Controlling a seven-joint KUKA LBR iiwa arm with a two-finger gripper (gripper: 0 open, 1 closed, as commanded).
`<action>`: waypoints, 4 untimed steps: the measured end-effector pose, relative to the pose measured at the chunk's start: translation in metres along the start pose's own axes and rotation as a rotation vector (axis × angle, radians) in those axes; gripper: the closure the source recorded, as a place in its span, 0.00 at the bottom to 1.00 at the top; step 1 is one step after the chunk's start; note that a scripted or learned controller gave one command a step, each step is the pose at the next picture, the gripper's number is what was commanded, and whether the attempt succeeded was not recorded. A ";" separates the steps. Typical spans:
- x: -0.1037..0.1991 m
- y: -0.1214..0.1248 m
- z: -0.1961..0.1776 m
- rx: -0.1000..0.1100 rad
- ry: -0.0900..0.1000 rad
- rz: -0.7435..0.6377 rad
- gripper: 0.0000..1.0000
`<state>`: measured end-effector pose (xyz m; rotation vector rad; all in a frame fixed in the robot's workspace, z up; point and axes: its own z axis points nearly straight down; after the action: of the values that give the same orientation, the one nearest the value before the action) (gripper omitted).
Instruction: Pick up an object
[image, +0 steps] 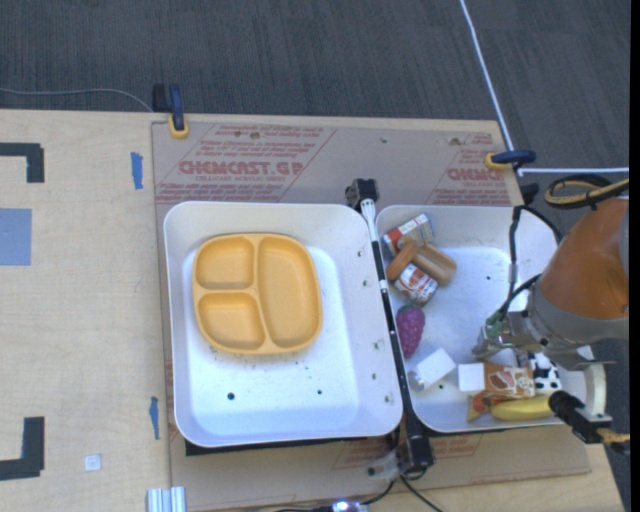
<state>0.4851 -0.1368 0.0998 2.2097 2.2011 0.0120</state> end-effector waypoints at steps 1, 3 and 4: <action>-0.059 -0.004 -0.049 0.020 0.010 -0.003 1.00; 0.043 -0.004 -0.104 0.022 0.011 -0.004 1.00; 0.015 0.045 -0.081 0.019 0.009 -0.004 1.00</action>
<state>0.5283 -0.1207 0.1817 2.2197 2.2200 0.0010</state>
